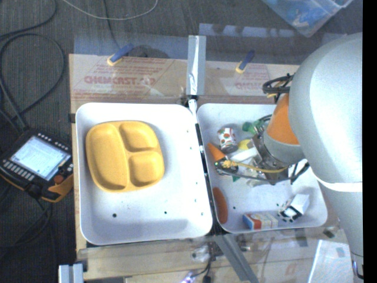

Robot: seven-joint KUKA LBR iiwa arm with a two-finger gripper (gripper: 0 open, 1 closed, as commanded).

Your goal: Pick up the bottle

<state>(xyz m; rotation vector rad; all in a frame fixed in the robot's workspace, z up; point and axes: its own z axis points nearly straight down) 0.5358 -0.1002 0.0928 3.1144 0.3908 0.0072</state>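
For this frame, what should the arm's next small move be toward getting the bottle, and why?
Probably a short lift straight up to check the grasp. The arm is low in the right bin, its wrist covering the cluster of items near the small can and the carrot. The bottle isn't clearly identifiable under it, so rising would reveal whether anything came along.

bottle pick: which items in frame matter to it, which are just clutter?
Job:
- end effector, low in the right bin over the pile
- white bottle-like item beside it, likely the target; partly hidden

Clutter:
- yellow divided tray in the left bin
- small can
- carrot
- sausage
- small carton
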